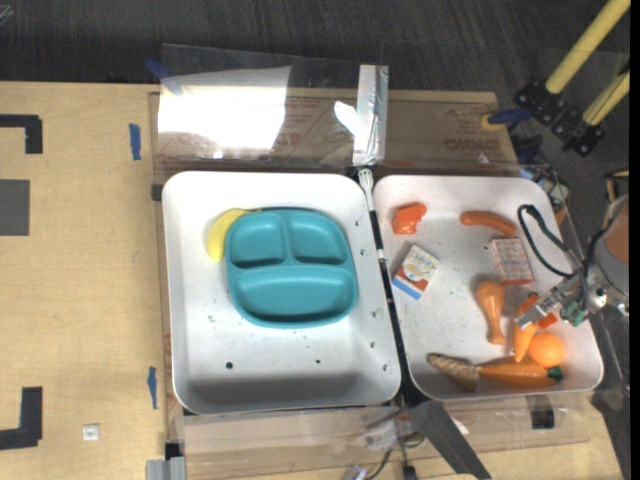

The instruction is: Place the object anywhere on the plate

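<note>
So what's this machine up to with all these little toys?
The robot's hand is down at the right side of the right white bin, among toy foods beside a small orange ball. Whether it has gripped anything is unclear. The teal divided plastic plate waits in the left white bin, with a yellow piece tucked at its edge.

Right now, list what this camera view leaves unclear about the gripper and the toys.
- Gripper: small, at the right bin's right rim, among cables; finger state unreadable.
- Yellow object: mostly hidden behind the teal plate in the left bin.
- Small cartons: print too small to read.
- Orange toys: piled together, shapes blur.
</note>
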Controlling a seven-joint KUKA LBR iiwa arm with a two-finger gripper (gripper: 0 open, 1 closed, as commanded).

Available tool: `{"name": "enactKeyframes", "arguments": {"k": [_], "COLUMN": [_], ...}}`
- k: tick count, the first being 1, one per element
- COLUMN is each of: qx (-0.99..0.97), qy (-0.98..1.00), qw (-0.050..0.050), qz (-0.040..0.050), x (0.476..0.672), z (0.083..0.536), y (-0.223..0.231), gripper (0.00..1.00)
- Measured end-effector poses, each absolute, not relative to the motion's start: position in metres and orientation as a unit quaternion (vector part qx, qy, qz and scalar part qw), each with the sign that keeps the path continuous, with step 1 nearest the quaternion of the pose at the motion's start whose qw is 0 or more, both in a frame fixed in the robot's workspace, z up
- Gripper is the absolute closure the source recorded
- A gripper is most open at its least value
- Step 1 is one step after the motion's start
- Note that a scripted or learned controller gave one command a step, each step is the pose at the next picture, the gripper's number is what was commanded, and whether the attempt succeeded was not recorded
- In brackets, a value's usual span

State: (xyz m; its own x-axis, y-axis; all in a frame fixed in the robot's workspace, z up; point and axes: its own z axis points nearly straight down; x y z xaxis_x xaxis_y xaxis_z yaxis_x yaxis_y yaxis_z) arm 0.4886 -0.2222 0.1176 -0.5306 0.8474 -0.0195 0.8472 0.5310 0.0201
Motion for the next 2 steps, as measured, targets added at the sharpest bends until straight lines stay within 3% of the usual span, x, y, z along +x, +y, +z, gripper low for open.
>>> {"name": "enactKeyframes", "arguments": {"k": [1, 2], "qx": [0.223, 0.281], "qy": [0.975, 0.960], "qw": [0.006, 0.000], "qz": [-0.0012, 0.0004], "x": [0.482, 0.480], "z": [0.221, 0.156], "y": [-0.225, -0.223], "gripper": [1.00, 1.00]}}
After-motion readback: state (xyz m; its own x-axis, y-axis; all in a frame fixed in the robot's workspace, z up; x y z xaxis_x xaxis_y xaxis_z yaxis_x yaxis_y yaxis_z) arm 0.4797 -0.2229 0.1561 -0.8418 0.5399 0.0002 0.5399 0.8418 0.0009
